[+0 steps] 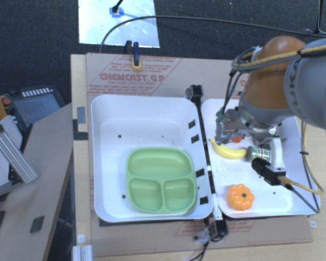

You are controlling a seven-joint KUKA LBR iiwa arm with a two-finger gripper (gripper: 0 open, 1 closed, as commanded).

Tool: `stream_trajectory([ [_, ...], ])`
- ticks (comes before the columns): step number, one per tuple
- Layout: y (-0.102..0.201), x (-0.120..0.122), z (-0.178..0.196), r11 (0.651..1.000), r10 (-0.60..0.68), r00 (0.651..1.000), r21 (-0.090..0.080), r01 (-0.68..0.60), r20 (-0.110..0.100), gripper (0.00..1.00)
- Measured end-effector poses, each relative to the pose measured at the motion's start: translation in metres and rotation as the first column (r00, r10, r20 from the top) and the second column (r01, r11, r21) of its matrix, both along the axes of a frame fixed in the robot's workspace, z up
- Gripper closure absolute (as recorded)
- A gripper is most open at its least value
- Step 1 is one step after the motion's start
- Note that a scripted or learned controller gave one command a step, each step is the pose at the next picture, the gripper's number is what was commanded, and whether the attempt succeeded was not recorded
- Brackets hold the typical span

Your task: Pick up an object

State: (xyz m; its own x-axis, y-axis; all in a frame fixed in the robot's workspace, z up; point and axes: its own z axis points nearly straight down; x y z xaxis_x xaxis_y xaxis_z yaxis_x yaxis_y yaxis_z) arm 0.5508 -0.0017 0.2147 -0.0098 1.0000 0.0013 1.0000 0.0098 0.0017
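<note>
My gripper [227, 134] hangs low over the far left part of the right bin [293, 203], right above the far end of a yellow banana [230, 151]. A small red-orange item [237, 139] peeks out beside the gripper, mostly hidden by it. A small can with a green label [259, 154] lies just right of the banana. An orange pumpkin [240, 197] sits near the bin's front edge. The arm's grey wrist and orange band [277, 53] cover the far part of the bin.
The left bin [114, 118] holds a green divided plate [161, 178] at its front. A black divider with clips [202, 145] runs between the bins. A black cable block [269, 173] trails from the wrist over the right bin.
</note>
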Motion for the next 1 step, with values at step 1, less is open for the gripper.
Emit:
stream_trajectory([
  [1, 0.0612, 0.0121, -0.0042, 1.000, 0.002, 1.000, 0.001, -0.002, 0.000, 1.00],
])
